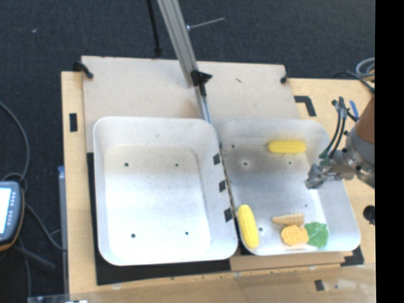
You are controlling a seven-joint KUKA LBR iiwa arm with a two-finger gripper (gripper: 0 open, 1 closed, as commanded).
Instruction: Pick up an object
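Four items lie in the right bin (328,194); the claw (314,180) hovers mid-right, grip state unclear, probably approaching the corn (286,147).

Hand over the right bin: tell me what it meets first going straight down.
Probably bare floor of the right bin beneath the hand; the yellow pieces lie off to the sides, though depth is unclear.

Two shallow white bins, the left bin (158,191) and right bin (287,182), are carried side by side, touching, on the pale wooden worktop (183,84).
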